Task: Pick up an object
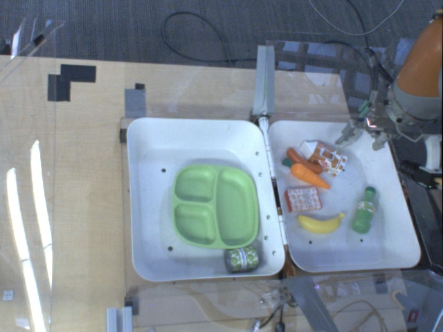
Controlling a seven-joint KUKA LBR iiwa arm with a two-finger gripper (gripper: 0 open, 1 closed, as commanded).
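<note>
Basically any item in the right bin (408, 244) will do, and all of them lie loose on its floor. The bottle (363, 210) lies toward the right wall, green and plastic, probably light, stiff and a bit slick, likely to roll; best taken across the middle of its body. The banana (320, 222) sits just left of it near the front, likely a toy, light and hard, curved, so grip across the thick middle. The red box (303, 199) lies flat just above the banana; it is thin cardboard, light, hard to get fingers under, and its print is too small to read. The carrot (309, 176) lies above the box, tapered and smooth, best gripped at the fat end; a darker orange piece touches it on the upper left, what it is I cannot tell. The white pack (325, 155) lies next to the carrot, patterned, no legible text. The gripper (365, 124) hangs over the bin's far right corner, above the items and touching none; whether it is open or shut I cannot tell, and nothing shows in it. In the left bin (138, 206) sit a green divided plate (215, 207) and, at the front edge, a can (241, 259) on its side with an unreadable green label.
</note>
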